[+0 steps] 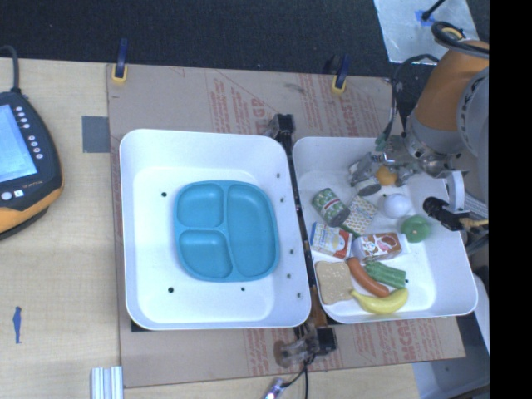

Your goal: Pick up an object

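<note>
- Over the right bin (449, 302), at its far end, the gripper (376, 169) hangs low above the toy food pile; its jaws look apart, with a small orange ball (386, 174) sitting between or just under the fingertips. Can't confirm contact from this angle.
- Nothing is visibly lifted, so I judge the pick as not yet made.
- Likeliest target is that orange ball: it lies near the bin's far wall, just beside the white egg (396, 204) and checkered packet (361, 214).
- To do it well: centre the fingers on the ball before closing, since a round thing squirts out if pinched off-axis.
- Go straight down, close, then lift vertically; a sideways drag would shove the egg and green can (330, 205).
- Watch clearance to the bin wall on the far side.
- Left bin (141, 223) holds a blue divided plate (225, 229), well apart from the action.
</note>
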Tool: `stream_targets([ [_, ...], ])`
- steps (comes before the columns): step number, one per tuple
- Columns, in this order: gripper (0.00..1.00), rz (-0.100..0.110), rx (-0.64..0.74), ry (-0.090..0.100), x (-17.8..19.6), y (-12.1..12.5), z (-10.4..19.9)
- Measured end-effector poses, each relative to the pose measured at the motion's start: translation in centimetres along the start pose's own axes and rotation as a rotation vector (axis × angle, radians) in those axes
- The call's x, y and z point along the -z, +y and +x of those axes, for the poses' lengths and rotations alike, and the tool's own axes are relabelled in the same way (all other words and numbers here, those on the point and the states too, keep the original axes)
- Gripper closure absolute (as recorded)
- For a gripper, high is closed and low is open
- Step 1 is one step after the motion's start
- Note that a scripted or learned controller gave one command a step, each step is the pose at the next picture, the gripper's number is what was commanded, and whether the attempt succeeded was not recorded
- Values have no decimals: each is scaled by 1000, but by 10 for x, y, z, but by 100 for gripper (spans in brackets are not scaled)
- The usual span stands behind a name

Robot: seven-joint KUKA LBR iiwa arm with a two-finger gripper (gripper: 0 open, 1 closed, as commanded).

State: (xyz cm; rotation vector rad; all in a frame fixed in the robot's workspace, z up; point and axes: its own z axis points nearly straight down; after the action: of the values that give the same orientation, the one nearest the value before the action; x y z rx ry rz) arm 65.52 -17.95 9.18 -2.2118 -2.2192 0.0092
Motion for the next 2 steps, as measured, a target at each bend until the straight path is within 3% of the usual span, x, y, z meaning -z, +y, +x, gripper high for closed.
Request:
stream_targets([
  [1, 0, -1, -1, -1, 0, 0, -16],
  [2, 100, 24, -1, 4, 7, -5, -17],
])
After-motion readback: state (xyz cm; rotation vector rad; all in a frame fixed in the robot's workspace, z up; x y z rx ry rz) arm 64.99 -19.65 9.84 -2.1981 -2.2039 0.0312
